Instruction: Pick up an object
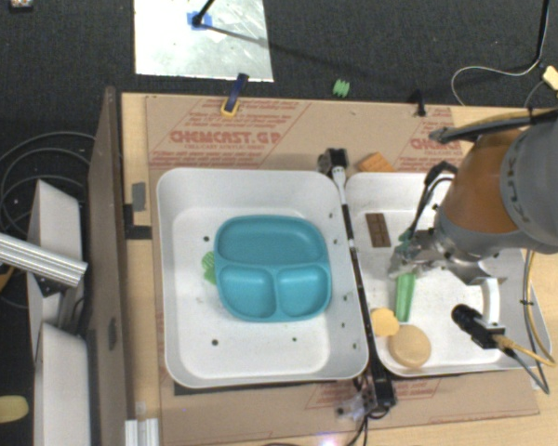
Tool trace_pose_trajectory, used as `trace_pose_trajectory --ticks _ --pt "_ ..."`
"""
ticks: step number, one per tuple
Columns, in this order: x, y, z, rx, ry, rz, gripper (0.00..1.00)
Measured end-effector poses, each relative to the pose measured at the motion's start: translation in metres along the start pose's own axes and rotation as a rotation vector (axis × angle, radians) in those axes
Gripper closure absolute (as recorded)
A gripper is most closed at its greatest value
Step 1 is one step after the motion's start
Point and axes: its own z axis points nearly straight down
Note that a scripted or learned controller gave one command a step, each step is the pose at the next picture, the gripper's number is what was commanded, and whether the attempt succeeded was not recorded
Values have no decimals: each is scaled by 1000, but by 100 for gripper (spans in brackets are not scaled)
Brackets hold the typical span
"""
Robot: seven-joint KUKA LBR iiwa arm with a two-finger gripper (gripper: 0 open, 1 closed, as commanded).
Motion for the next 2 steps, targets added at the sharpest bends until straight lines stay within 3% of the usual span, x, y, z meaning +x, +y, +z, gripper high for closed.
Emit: trace_pose_trajectory --ticks 1,2 --pt "54 14 -95 -7 1 -8 100" --pt "50 12 -89 1 0 -2 0"
